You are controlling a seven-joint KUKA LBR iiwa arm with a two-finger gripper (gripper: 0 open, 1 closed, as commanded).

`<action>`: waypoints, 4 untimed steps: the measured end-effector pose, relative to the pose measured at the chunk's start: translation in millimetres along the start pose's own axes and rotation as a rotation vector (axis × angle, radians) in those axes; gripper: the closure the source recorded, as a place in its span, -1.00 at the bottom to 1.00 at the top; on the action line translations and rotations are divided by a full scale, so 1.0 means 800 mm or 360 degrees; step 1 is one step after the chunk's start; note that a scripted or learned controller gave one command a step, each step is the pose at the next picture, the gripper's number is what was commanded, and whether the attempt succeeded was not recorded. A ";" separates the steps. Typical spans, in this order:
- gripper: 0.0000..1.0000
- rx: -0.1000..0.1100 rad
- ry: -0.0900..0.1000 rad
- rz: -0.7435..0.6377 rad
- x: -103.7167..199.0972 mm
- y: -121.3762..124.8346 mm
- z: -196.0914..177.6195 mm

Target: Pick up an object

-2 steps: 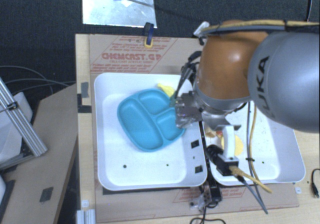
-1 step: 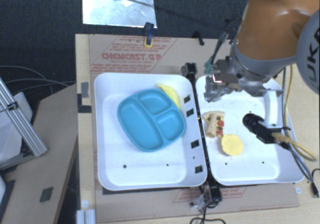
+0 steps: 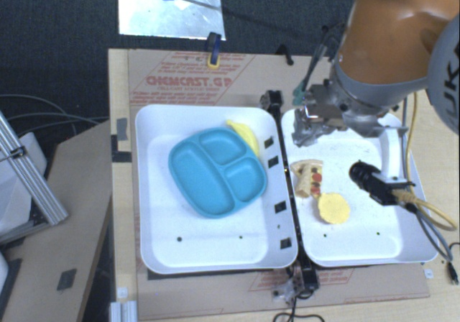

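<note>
Two white bins sit side by side on my bench. The left bin [image 3: 215, 245] holds a blue divided plate [image 3: 215, 173] lying flat near its middle. A yellow banana [image 3: 246, 134] touches the plate's rim at its 1 o'clock.

In the right bin [image 3: 374, 238], the gripper [image 3: 303, 134] hangs over the 11 o'clock corner, close to the wall shared with the left bin, on the end of the arm [image 3: 392, 33]. From this slant I cannot tell whether the tool is open or closed. I see nothing held in it, and nothing touching it.

A toy pizza slice [image 3: 309, 178] lies on the bin floor at the gripper's 6 o'clock, near it but apart. A round yellow disc [image 3: 334, 208] lies just beside the slice, at its 5 o'clock.
</note>
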State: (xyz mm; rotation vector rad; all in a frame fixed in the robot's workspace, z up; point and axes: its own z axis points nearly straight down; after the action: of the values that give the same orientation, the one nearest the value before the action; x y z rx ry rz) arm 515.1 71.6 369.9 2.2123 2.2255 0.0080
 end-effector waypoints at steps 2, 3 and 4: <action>1.00 0.0003 0.0002 -0.0006 0.099 0.034 -0.010; 1.00 0.0001 0.0002 -0.0001 0.094 0.033 -0.024; 1.00 -0.0003 0.0003 -0.0008 0.094 0.034 -0.038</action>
State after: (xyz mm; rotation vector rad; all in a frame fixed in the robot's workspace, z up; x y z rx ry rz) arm 541.8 147.0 400.3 2.2066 2.2312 0.0116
